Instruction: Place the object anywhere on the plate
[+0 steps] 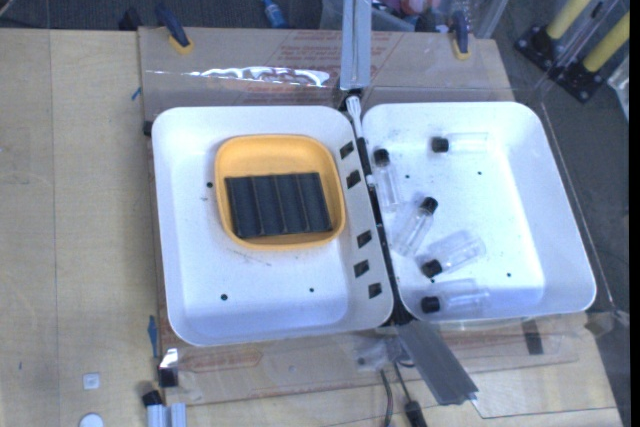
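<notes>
- On the left of the bench sits the left white bin (190, 305), and the yellow plate (232, 155) lies in its upper middle, flat and clear of the bin walls
- On that plate rests a dark ridged block (278, 205), lying flat, its long side across the plate, well inside the rim; if this block is the task's object, I judge the placing already done
- Between the two bins runs the shared lip (362, 215), marked with small black squares; anything carried across would have to clear it, and a low pass could catch there and knock the load loose
- Right of the lip, the right white bin (540, 215) holds several clear vials with black caps, lying on their sides: one near the lip (383, 185), one tilted in the middle (413, 227), one lower (455, 251), one by the near wall (452, 298)
- Should one of these vials be the object instead, the risks I see are these: they are round and smooth, so they may roll away or slip out of a pinch, and one set on the plate could roll against the block or off the shallow rim
- A careless reach toward the plate might also shove the block off it
- How the arm is posed, and whether the gripper is wide, narrow or holding something, I cannot tell from this view
</notes>
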Available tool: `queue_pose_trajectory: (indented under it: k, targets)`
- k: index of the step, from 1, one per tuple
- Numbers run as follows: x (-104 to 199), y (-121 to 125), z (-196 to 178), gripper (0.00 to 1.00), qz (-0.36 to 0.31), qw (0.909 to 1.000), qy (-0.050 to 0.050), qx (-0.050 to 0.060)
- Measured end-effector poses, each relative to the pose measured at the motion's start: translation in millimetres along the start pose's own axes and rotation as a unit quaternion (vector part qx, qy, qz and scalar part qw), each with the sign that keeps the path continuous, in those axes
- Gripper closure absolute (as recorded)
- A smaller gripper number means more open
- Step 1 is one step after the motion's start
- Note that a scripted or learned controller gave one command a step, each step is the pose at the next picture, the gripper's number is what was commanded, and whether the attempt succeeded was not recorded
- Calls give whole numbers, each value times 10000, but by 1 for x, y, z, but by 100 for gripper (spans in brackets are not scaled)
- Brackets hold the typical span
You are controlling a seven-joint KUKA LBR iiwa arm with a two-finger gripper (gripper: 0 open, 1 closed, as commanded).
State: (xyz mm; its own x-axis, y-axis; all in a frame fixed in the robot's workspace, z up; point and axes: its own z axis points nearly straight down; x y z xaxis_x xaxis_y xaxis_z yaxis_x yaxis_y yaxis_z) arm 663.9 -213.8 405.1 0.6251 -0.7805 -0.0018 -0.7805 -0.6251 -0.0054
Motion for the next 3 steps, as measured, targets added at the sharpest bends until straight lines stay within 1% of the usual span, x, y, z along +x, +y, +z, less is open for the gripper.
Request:
queue_pose_trajectory:
  k: [1, 2, 3]
  targets:
    - [-4, -4, -30, 100, -1738, 9848, 10, 0]
    - [7, 0, -30, 100, -3373, 9414, -1, -4]
    - [7, 0, -16, 100, -3432, 9393, -6, -4]
